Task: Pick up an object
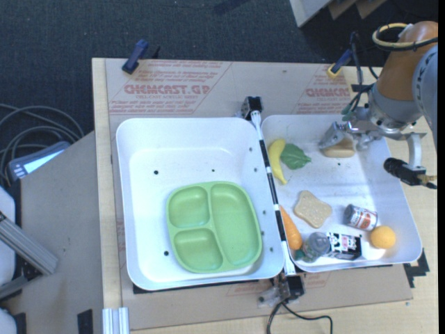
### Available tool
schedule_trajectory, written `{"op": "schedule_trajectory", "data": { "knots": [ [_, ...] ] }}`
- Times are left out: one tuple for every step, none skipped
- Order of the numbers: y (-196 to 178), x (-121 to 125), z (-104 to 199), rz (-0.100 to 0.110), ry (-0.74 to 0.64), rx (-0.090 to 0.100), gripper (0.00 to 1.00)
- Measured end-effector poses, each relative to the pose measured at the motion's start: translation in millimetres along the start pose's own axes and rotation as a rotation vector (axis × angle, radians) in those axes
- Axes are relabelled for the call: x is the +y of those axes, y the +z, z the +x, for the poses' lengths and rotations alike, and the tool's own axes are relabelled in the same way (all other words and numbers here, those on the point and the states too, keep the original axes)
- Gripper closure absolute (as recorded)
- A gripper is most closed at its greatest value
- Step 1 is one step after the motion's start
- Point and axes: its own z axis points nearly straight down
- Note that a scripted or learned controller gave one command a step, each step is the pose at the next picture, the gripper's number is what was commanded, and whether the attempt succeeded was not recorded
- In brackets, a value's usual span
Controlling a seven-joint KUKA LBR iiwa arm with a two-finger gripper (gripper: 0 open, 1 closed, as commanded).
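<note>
- Camera view: brown board under the bins bears red print "CHEMCAST GP", repeated at right; small can label unreadable.
- Gripper low in right bin, far end; whether it is parted or closed cannot be made out.
- Tan flat object directly below gripper; contact unclear.
- Banana with green leaf left of it; bread slice, carrot, orange nearer.
- Left bin holds green divided tray.
- Dark carpet around bench; cables left.
</note>
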Motion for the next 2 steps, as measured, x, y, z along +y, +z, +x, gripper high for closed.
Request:
{"op": "schedule_trajectory", "data": {
  "knots": [
    [-42.5, -5.3, 72.6, -0.003, -0.003, 0.002, 0.00],
    [7.7, -80.2, 3.0, 0.000, 0.001, -0.001, 0.00]
  ]
}}
